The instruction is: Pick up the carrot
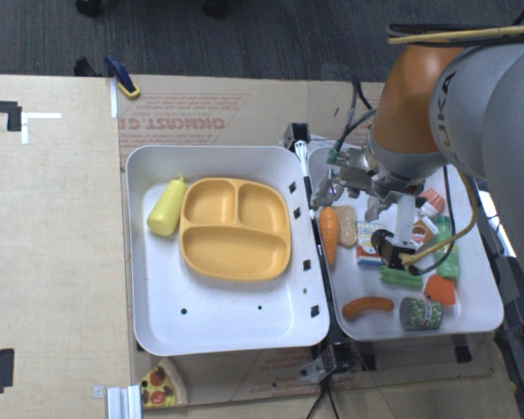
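Note:
The carrot (329, 234) is orange and lies lengthwise along the left wall of the right bin (476, 319), its thick end pointing to the back. My gripper (349, 199) hangs just above and slightly right of that thick end, under the grey wrist and orange band. Its two dark fingers stand apart, one finger (325, 194) near the carrot's top, and nothing sits between them. The arm hides the back of the right bin.
Crowded around the carrot are a beige piece (346, 226), a small carton (369, 239), a green stick (401, 277), a sausage (367, 306), a green can (421, 313) and an orange block (441, 289). The left bin (141, 308) holds a yellow divided plate (236, 229) and a yellow bottle (166, 207).

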Motion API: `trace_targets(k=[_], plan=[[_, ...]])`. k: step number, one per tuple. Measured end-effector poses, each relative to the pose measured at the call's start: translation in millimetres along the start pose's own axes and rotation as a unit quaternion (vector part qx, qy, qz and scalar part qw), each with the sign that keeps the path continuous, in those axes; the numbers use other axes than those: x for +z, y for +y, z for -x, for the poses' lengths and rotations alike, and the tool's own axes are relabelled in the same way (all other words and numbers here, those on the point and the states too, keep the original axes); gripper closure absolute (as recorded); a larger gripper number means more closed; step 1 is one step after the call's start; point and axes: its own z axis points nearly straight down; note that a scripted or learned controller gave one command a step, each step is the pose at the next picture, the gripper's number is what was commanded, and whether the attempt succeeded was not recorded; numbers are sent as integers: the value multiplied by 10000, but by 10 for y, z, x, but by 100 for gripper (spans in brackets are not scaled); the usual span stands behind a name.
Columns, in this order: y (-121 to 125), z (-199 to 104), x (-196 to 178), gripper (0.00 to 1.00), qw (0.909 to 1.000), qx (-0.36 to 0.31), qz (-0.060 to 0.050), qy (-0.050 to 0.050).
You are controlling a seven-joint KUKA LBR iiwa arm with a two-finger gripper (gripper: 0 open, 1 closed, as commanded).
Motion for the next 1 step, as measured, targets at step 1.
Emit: trace_targets(k=[1], plan=[[0, 0, 0, 0, 10000, 0, 0, 0]])
